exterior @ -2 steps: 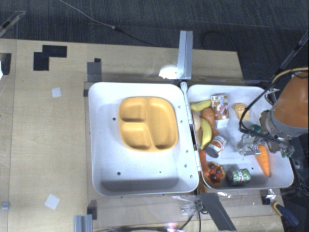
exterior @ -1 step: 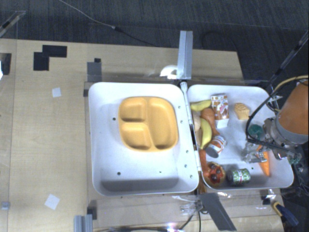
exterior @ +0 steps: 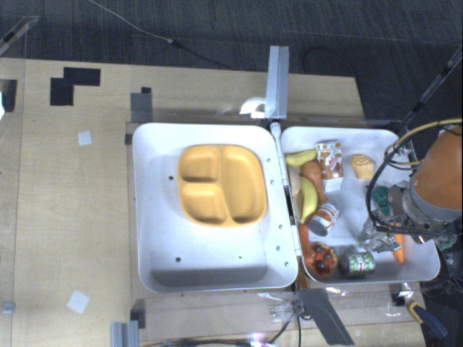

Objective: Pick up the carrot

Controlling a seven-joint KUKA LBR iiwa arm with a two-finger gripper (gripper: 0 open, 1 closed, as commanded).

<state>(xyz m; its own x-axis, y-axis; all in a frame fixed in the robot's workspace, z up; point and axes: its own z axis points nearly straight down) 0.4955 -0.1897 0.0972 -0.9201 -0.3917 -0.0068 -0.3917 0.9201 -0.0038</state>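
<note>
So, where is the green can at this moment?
In the camera view, the green metal can lies on its side in the right white bin, near its front edge, between the red round fruit and the grey arm's gripper.

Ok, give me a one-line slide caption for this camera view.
The tool sits low in the right bin by an orange piece; a yellow divided plate lies in the left bin.

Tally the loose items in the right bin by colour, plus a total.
Right bin, as far as the view resolves:
Yellow: 2 (two bananas)
Orange: 2 (carrot; orange piece by the gripper)
Tan: 1 (bread roll)
Green: 1 (can)
Mixed print: 3 (small carton; small can; red packet)
Total: 9
</note>
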